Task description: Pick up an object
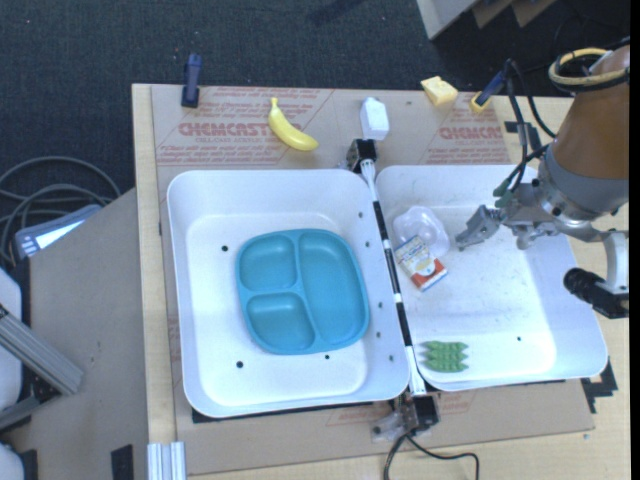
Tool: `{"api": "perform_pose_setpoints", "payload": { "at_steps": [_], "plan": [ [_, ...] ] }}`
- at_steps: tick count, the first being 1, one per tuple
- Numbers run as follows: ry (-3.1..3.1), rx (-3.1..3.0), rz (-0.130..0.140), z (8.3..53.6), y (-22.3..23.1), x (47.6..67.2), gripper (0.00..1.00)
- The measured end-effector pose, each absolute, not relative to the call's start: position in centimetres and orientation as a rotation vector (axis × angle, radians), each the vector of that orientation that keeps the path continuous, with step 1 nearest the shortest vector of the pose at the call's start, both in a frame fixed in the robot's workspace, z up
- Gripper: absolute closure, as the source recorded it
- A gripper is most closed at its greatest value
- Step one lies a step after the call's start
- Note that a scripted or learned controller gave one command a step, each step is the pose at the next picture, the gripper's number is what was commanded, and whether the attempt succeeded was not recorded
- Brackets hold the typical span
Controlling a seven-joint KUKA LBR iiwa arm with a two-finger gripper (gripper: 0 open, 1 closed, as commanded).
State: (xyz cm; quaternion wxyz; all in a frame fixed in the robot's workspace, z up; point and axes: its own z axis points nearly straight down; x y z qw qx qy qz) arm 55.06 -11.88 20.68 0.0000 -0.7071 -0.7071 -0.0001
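the brown cardboard-covered tabletop [250, 133] stands on dark carpet and bears two shallow white bins: the left bin [200, 368] holds a blue sectioned plastic plate [300, 290], while a yellow banana [289, 128] lies on the cardboard behind it. my hand [478, 230] hangs over the right bin [520, 353], and i cannot tell how far open it is. just beside it lie a clear crumpled packet with a red-and-white label [420, 248], and a green pea pod toy [444, 356] nearer the front edge.

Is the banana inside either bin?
No, the banana lies on the cardboard behind the left bin, outside both bins.
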Motion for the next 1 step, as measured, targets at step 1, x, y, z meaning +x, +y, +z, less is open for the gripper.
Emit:
{"api": "perform_pose_setpoints", "payload": {
  "at_steps": [1],
  "plan": [
    [-2.22,-2.219,0.002,10.52,-9.63,56.71,0.0]
  ]
}}
